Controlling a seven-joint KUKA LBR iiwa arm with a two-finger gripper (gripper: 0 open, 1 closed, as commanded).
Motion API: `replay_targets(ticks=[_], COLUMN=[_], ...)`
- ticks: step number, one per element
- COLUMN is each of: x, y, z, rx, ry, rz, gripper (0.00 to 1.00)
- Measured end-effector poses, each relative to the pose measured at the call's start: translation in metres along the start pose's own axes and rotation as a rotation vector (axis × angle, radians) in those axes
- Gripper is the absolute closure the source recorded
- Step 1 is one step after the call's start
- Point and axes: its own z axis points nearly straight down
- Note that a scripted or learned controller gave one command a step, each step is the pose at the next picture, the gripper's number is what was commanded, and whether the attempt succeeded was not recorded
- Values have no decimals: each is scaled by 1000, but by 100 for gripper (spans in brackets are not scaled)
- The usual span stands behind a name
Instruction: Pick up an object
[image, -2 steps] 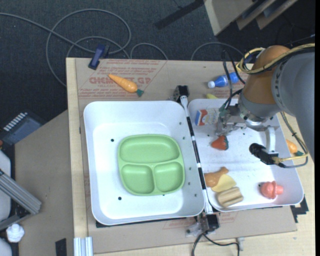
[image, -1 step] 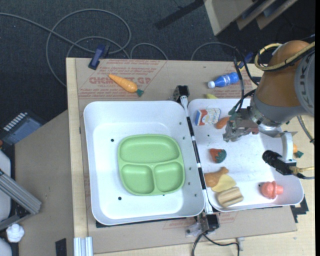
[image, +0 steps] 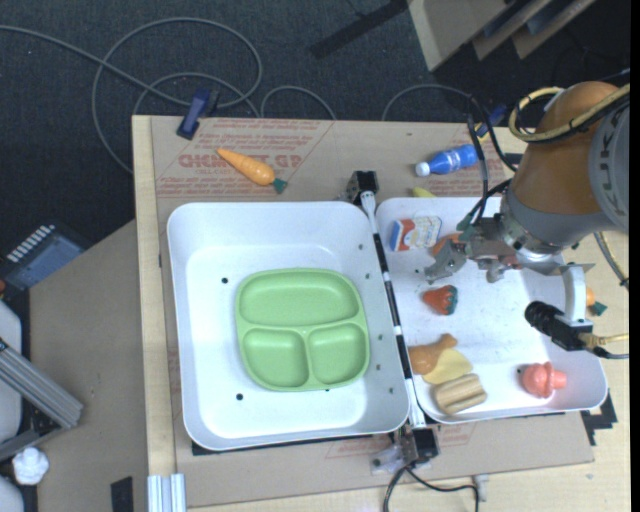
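The claw (image: 468, 258) hovers over the right bin (image: 500, 405) — fingers spread apart, gripping nothing — with a strawberry (image: 440, 298) just beneath-left; a green tray (image: 300, 328) fills the left bin (image: 200, 300).

Grey, orange-banded arm from the right, hand (image: 466, 256) low.

You are looking at red print on the cardboard sheet (image: 300, 150) lying on the worktop behind the bins; the big line is showing letters like "GIG" and ending in "GR", but the rest is blurring out, and the smaller lines above are too small to read.
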Motion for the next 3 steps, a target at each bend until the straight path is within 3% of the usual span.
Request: replay_targets(ticks=[1,2,3], x=[-11,-19,-19], y=[3,35,36], z=[100,100,90], rx=[-1,-3,-5], ry=[-1,-2,-2], rz=[1,0,-1], gripper=[0,0,100])
